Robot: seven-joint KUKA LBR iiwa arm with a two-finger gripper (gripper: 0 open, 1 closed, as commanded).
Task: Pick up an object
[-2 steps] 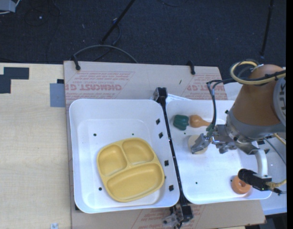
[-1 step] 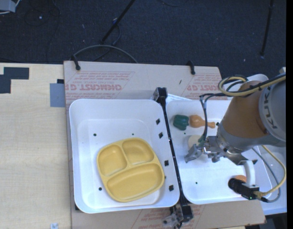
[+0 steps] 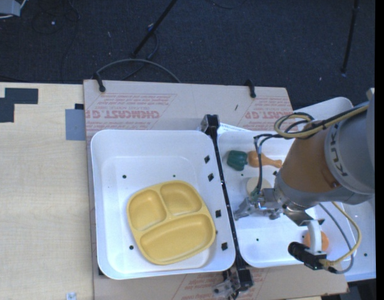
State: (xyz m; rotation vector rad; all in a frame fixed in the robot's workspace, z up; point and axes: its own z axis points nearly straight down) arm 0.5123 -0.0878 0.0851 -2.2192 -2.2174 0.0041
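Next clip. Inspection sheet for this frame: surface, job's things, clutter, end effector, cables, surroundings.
Surface: left bin and right bin, both white, on printed cardboard sheet.
Job's things: yellow divided plate in left bin; green-headed item with orange handle, pale round item, orange-and-white item in right bin.
Clutter: nothing seen.
End effector: over right bin, near its left wall.
Cables: black cables on floor beyond bench.
Surroundings: dark carpet; pale wooden benchtop at view's left.

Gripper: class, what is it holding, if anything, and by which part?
Cannot be told: the gripper, down in the right bin, is too unclear.
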